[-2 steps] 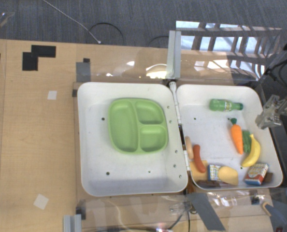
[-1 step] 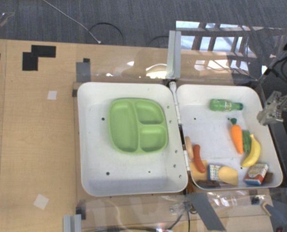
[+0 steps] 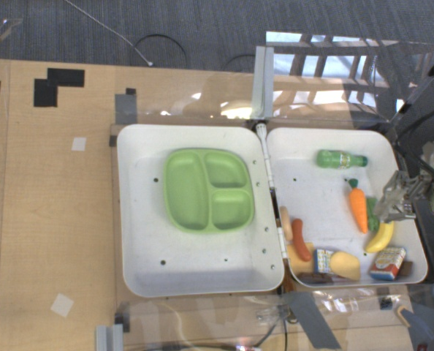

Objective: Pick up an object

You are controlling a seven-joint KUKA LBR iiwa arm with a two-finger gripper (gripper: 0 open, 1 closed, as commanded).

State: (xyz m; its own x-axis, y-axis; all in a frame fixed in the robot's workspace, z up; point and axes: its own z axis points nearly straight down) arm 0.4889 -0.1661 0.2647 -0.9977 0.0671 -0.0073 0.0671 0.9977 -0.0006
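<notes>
The right bin (image 3: 305, 159) holds several toy foods. A green bottle (image 3: 341, 159) lies at its far side, and an orange carrot (image 3: 358, 209) lies near the right wall. A yellow banana (image 3: 380, 238) sits just in front of the carrot. My gripper (image 3: 391, 203) hangs at the bin's right edge, right of the carrot and just above the banana's upper end. Nothing shows held in it. Along the front lie a red-and-white carton (image 3: 387, 263), a yellow lemon-like piece (image 3: 345, 265), a small blue box (image 3: 324, 259) and a red sausage (image 3: 298, 233).
The left bin (image 3: 140, 196) bears a green divided plate (image 3: 207, 189). A metal post (image 3: 261, 86) stands behind the divider between the bins. The arm's dark body (image 3: 429, 145) covers the right bin's far right corner. Wooden bench lies to the left.
</notes>
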